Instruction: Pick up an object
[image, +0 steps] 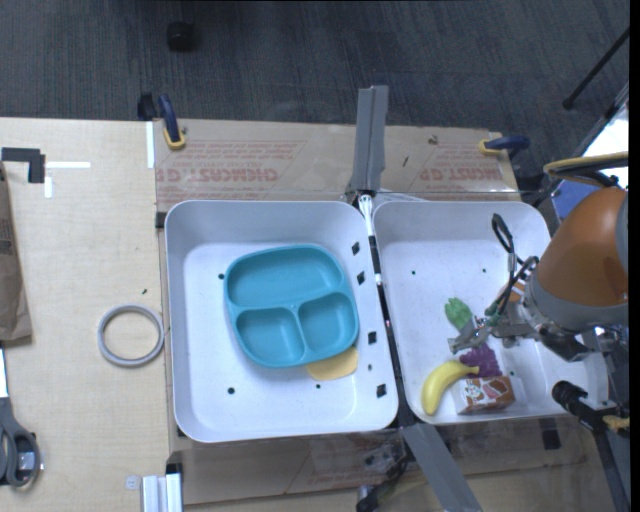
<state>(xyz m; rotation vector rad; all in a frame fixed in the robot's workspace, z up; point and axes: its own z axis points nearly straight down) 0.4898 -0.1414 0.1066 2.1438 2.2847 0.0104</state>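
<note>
No label reads clearly on the small carton (487, 393) at the right bin's (420, 240) 5 o'clock. The gripper (478, 335) hovers over purple grapes (482, 357), between a green piece (458, 313) at 12 and a banana (442, 384) at 7; its opening cannot be told.

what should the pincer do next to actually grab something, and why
Probably a short drop straight down. The pincer sits in the right bin, right by the purple object, with the green object just above it and the banana below. Nothing is visibly between its tips, and things are packed close, so a small, careful descent seems wisest.
</note>
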